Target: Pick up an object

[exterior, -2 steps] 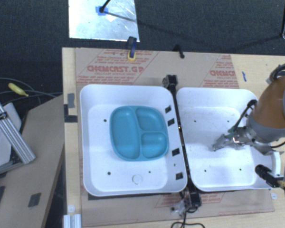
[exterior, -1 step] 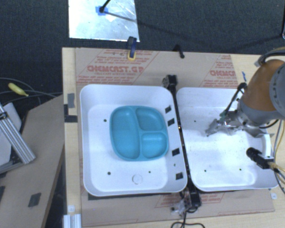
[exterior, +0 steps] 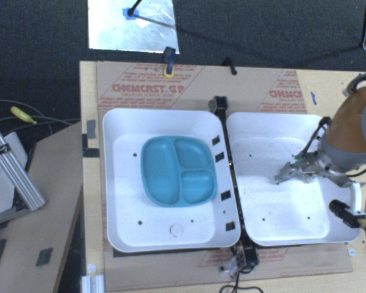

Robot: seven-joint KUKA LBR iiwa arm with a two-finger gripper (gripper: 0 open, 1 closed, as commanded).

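- Claw [exterior: 285,174] low in the right bin [exterior: 274,224], right of frame centre, fingers pointing toward frame left; too small and grey to tell whether spread or closed, and nothing seen between them.
- Sits over bare white floor, well apart from any object; probably mid-try at a spot with nothing to take.
- Blue divided plate [exterior: 175,170], the only thing to pick, lies flat in the middle of the left bin [exterior: 128,224], left of frame centre, three compartments up.
- Lies across the black clips [exterior: 222,176] of the join between the bins, so a reach over that ridge likely needed.
- Shallow and wide, so likely only grippable by the rim.
- Grey arm with orange band [exterior: 357,121] enters from the right edge.
- Both bins rest on a cardboard sheet [exterior: 147,85], likely to guard the bench.
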